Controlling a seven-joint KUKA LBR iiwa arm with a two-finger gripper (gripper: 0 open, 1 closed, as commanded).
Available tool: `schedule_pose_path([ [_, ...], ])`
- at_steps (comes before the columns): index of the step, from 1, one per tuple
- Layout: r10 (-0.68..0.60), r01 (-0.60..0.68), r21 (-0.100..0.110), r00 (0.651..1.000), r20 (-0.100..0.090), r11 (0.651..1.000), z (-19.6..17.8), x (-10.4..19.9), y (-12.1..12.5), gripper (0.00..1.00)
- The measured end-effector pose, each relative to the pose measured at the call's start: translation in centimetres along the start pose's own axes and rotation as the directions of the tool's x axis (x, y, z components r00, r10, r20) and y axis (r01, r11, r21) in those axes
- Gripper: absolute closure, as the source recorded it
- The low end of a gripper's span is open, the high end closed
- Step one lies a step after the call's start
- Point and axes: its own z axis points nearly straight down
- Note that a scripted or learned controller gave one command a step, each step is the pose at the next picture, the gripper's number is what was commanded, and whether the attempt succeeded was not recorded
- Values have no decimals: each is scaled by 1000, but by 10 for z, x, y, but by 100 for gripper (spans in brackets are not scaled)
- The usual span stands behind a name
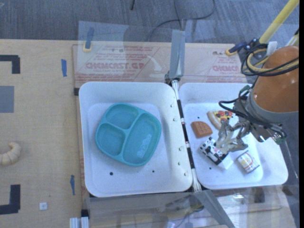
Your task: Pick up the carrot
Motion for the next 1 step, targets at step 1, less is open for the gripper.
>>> schedule_pose_path([
  [1,-24,24,1,1000,0,1000,-7,12,-5,100],
])
